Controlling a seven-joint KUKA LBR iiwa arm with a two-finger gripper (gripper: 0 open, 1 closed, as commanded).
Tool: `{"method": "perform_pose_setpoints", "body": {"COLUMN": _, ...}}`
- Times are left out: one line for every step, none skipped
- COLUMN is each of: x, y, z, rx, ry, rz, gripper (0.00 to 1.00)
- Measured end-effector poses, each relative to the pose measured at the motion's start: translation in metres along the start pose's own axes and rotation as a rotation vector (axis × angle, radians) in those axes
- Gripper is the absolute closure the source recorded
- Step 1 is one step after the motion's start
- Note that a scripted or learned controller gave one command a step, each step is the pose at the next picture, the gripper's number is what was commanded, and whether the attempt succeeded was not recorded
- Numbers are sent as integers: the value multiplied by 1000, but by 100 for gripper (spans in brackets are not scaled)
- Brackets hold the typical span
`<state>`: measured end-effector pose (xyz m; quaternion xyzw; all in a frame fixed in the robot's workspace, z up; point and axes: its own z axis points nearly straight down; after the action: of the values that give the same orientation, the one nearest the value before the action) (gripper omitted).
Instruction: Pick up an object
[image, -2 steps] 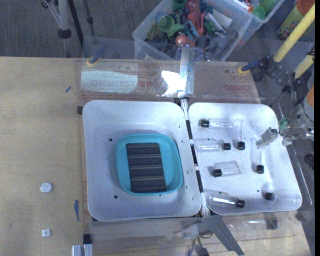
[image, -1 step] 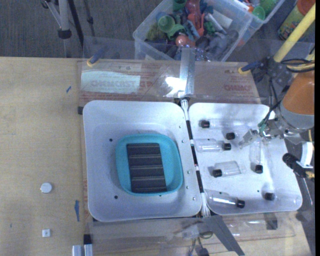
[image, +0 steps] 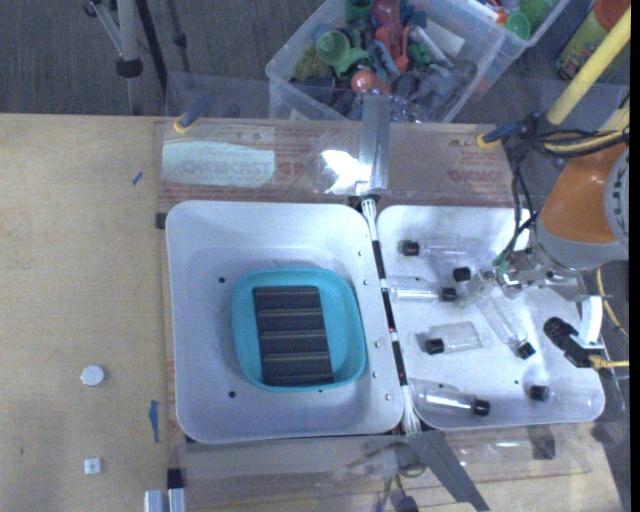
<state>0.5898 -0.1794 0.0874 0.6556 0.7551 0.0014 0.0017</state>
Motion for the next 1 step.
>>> {"method": "perform_pose_setpoints", "body": {"x": -1, "y": 2, "z": -12, "rx": -6, "ry": -2, "rz": 2, "gripper": 100}}
